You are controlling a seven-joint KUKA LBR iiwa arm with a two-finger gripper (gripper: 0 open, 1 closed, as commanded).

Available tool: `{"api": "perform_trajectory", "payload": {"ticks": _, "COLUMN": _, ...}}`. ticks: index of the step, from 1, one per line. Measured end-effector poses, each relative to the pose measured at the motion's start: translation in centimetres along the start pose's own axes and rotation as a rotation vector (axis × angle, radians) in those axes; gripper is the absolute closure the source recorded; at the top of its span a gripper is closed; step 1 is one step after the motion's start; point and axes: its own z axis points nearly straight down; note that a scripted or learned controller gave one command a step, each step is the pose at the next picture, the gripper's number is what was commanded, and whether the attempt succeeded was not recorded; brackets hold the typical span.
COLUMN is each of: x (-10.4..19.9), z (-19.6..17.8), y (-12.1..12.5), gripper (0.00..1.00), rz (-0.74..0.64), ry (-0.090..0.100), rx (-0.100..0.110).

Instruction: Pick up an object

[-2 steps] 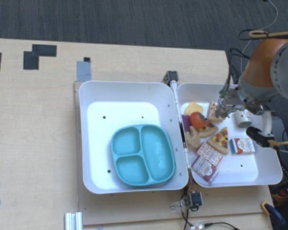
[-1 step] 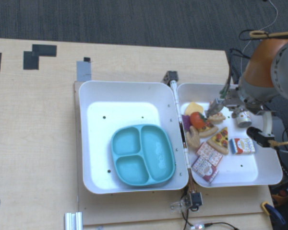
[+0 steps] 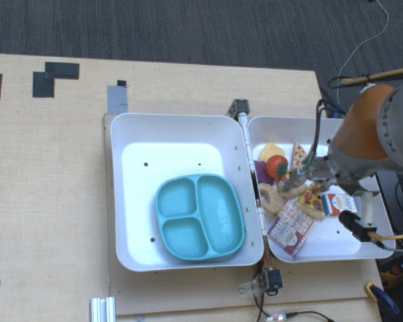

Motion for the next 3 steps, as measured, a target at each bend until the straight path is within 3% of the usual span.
{"api": "perform_trajectory", "payload": {"ticks": 1, "x": 0.0, "z": -1.2, "y": 0.2, "gripper": 1.00, "rz": -0.001, "ry": -0.002, "rx": -0.006}}
{"api": "perform_trajectory", "payload": {"ticks": 2, "x": 0.0, "z": -1.2, "y": 0.2, "gripper": 0.00, "rz": -0.001, "ry": -0.002, "rx": -0.005}}
{"api": "perform_trajectory", "payload": {"ticks": 3, "x": 0.1, "z": -2.2, "y": 0.4, "gripper": 1.00, "rz": -0.003, "ry": -0.001, "rx": -0.008}}
